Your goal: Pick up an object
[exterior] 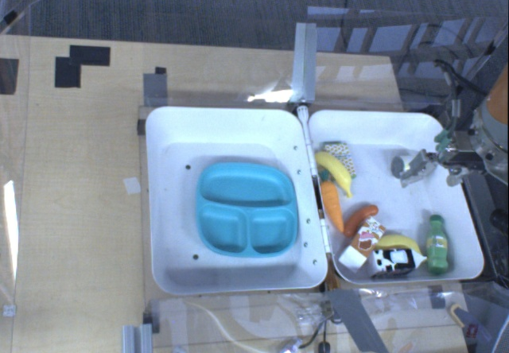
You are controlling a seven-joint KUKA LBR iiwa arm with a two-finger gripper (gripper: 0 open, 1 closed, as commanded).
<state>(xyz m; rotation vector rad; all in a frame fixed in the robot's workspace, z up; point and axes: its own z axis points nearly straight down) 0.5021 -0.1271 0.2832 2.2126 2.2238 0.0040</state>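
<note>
Beside a curved banana (335,170) lies a tapered carrot (332,205).

We see a blue divided plate (246,210) in the left bin (171,133) and black tape marks (79,64) near the table's (71,224) far-left corner.

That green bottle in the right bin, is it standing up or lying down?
Lying down: the green bottle shows its full length flat on the right bin floor.
</note>
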